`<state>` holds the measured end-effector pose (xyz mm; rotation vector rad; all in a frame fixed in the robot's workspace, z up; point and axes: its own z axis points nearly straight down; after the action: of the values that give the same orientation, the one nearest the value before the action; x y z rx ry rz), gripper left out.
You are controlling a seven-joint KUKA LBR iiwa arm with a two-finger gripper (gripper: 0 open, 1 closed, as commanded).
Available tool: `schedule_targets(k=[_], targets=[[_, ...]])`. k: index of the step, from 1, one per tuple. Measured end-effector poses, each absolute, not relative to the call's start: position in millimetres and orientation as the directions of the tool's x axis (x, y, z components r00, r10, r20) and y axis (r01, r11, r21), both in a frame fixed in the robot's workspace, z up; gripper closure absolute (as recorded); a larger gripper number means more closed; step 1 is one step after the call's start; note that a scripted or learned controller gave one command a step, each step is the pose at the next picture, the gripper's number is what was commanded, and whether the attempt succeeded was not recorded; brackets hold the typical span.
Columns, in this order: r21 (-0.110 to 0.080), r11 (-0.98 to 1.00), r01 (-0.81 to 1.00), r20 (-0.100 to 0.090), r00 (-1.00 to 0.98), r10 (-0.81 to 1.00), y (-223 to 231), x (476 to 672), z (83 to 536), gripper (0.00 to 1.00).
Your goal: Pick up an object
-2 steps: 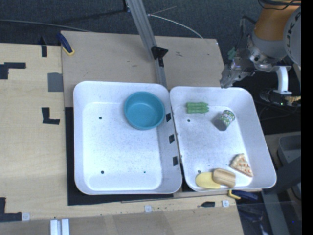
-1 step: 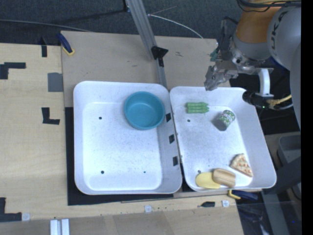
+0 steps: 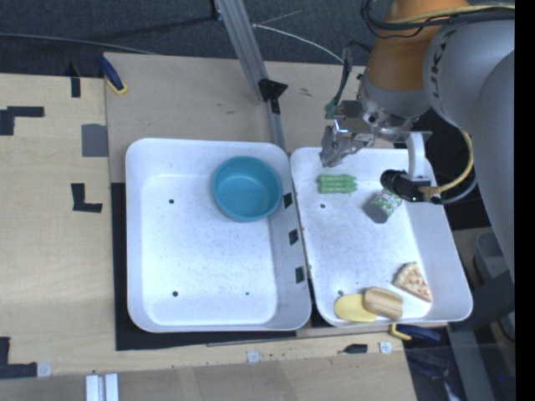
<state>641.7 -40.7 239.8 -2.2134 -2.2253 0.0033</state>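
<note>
My gripper (image 3: 336,159) hangs over the far left corner of the right bin (image 3: 359,249), just above a ribbed green piece (image 3: 337,184). Nothing shows between its fingers. A small grey-green can (image 3: 382,206) lies a little to the right of the green piece. At the bin's near edge rest a yellow piece (image 3: 351,309), a hot dog bun (image 3: 384,302) and a pizza slice (image 3: 413,281). A blue bowl (image 3: 246,188) stands in the far right part of the left bin (image 3: 167,249).
A slanted metal pole (image 3: 247,48) rises behind the bins, ending near the gap between them. The grey arm with its orange band (image 3: 418,23) fills the upper right. Wooden bench surface surrounds the bins.
</note>
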Motion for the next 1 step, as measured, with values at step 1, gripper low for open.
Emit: schedule_targets(k=[1], targets=[[-0.004, 0.007, 1.0, 0.001, -0.007, 1.0, 18.9, 625.6, 235.5, 1.0]])
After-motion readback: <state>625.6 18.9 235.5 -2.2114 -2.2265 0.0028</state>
